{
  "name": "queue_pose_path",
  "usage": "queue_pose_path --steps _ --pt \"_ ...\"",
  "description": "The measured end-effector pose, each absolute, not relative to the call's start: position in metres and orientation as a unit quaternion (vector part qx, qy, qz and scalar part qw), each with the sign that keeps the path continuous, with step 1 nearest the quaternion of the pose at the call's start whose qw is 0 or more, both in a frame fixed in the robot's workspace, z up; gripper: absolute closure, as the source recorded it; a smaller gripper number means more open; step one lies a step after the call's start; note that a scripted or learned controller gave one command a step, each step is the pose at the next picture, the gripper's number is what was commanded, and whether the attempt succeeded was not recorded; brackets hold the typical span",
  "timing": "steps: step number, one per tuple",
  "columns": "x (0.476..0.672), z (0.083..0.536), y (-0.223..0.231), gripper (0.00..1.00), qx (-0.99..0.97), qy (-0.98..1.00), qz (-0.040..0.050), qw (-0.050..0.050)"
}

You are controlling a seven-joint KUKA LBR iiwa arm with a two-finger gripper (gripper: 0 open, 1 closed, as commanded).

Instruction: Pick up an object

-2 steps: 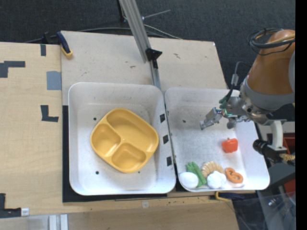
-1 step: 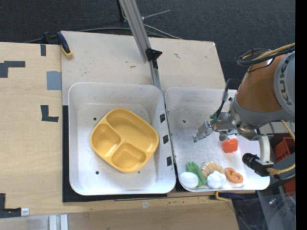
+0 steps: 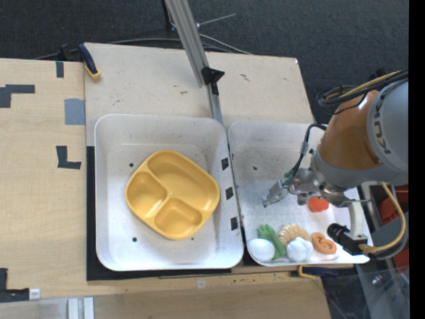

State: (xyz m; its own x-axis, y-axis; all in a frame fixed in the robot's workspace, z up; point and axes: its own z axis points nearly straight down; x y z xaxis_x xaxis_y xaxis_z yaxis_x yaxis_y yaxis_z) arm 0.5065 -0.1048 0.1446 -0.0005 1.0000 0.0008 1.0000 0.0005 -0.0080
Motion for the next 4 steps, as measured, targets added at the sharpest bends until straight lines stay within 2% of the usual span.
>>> queue_pose_path --steps 1,2,4 --pt "0.505 0.091 -0.104 0.0 -0.707 -0.707 0.0021 0.003" --pt "0.506 0.103 -0.103 1.0 -0.706 -0.708 0.0011 0.002" --pt "0.497 0.204 -0.1 1.0 -0.706 -0.708 -0.0011 -0.002"
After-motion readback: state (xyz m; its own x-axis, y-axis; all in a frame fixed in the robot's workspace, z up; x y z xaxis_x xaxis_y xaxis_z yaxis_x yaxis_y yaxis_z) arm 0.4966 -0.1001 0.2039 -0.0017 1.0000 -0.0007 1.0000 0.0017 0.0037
